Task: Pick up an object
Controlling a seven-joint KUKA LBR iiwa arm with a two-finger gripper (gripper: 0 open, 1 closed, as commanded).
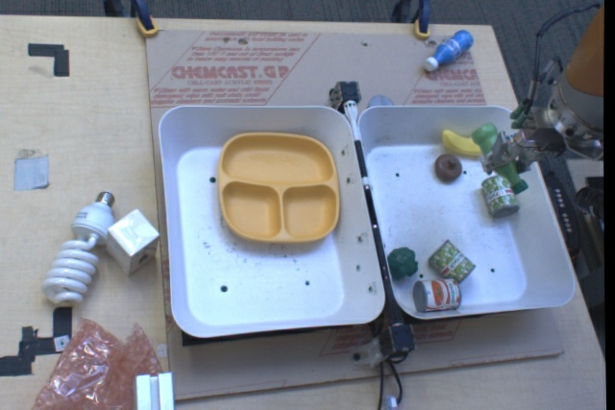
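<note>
Camera view — we see the two-finger gripper (509,160) low at the right white bin's (538,288) far edge, just above a small green-labelled can (499,195). Nothing looks lifted; the pick remains undone — we cannot tell the pincer's state.

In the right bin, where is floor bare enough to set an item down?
Right bin: bare floor mid-left, between brown ball and broccoli. Crowded at the upper right around banana, green can and gripper, and at the front by the red-and-white can.
</note>
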